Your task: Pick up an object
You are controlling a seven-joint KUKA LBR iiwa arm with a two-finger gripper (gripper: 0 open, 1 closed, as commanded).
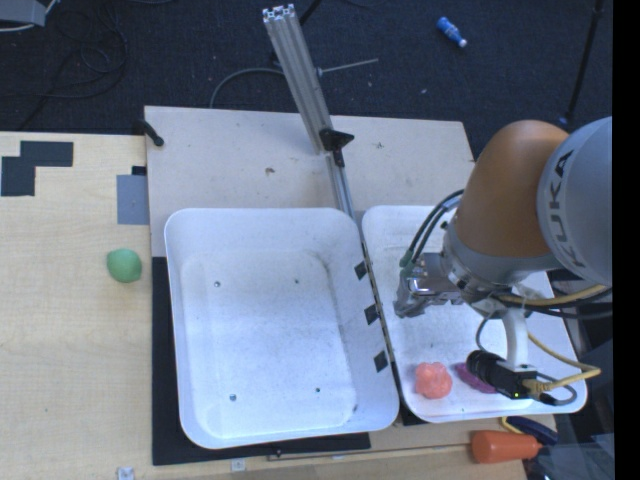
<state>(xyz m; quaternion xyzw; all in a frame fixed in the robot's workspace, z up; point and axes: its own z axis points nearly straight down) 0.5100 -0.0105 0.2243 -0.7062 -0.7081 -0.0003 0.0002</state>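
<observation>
You see the jaws [408,303] hanging over the right bin [385,230], their state unclear, near a roundish pink lump [433,380] without a clear long axis.

Even overhead light — white bins [262,230] bright, floor dim, overall soft focus, slight grain.

Your arm [560,198]: grey shell with black lettering, broad orange band above wrist. Green, yellow and black cables [425,233] loop past the metal wrist block.
</observation>
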